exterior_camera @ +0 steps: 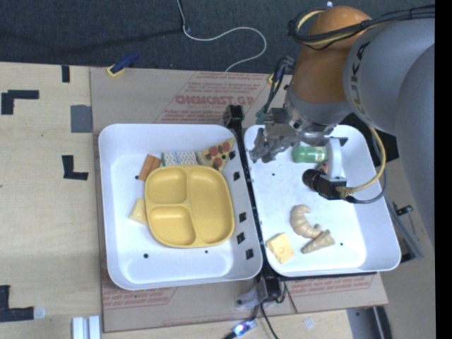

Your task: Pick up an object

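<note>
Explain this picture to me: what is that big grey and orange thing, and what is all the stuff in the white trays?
You are looking down at a slant from one fixed camera above a bench. The grey and orange thing is a robot arm reaching in from the right. At its tip is a claw, which hangs over the top left corner of the right bin. I can't tell from here whether it grips anything.

Its job is to pick up an object. In the right bin lie a green item partly under the arm, a croissant, a cone and a yellow block. In the left bin a yellow divided plate covers most of a few smaller toy foods.
</note>
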Controlling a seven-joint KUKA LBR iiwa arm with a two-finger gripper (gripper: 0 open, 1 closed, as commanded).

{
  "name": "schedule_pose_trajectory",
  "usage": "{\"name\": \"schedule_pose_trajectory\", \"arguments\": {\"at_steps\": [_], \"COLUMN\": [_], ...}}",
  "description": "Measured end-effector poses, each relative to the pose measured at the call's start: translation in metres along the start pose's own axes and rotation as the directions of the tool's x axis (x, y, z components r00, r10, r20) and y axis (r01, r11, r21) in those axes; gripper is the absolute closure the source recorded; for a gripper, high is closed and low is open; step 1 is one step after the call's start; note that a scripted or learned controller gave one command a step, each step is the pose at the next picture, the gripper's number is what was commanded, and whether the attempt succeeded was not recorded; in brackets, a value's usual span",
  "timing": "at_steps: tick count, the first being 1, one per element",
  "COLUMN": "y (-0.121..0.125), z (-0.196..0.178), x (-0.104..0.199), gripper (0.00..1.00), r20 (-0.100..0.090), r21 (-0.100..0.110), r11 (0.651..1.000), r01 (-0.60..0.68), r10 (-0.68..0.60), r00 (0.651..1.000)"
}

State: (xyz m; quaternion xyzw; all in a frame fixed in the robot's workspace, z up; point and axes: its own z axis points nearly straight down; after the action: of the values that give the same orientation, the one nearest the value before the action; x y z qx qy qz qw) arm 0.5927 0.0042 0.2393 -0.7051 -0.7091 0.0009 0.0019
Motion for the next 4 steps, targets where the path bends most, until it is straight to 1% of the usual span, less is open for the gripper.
{"name": "schedule_pose_trajectory", "arguments": {"at_steps": [1,2,3,4], "y": [-0.028,-0.058,-0.059,-0.056], "z": [0.019,0.02,0.018,0.026], "x": [0.046,0.082,0.081,0.087], "gripper": [1.0,1.0,1.0,1.0], "r20": [0.001,0.001,0.001,0.002], "r21": [0.002,0.001,-0.001,0.0], "r11": [1.0,1.0,1.0,1.0], "r01": [-0.001,-0.001,-0.004,-0.004], "r10": [0.001,0.001,0.004,0.004], "r00": [1.0,1.0,1.0,1.0]}}
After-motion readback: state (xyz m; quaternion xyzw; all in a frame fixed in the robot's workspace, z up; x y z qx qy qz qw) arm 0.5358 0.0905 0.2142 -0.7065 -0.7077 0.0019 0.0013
